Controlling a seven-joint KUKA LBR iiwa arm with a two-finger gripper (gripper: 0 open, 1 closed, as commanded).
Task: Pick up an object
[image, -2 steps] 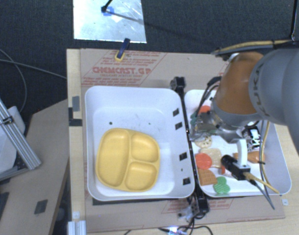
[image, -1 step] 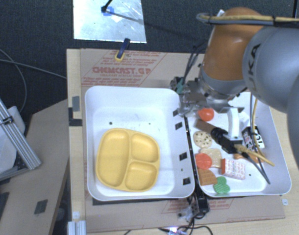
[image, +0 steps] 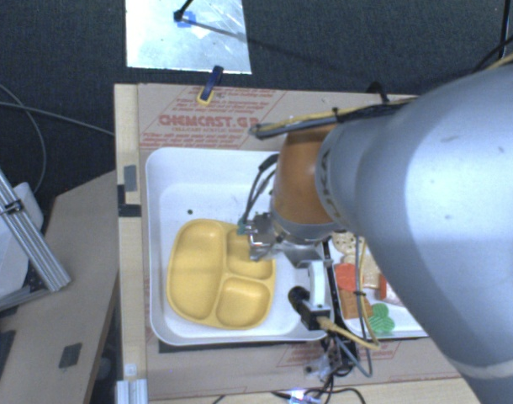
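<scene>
- My gripper (image: 255, 244): grey metal, over the tray's right edge; grip state I cannot tell
- Yellow tray (image: 213, 272): smooth plastic, rounded compartments, in left white bin (image: 174, 183)

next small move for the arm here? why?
Probably a short straight descent onto the yellow divided tray, if the grasp isn't made yet. The gripper sits over the tray's right edge in the left bin, and the tray is the one object right below it. The wrist hides the contact point, so the grasp can't be confirmed.
</scene>
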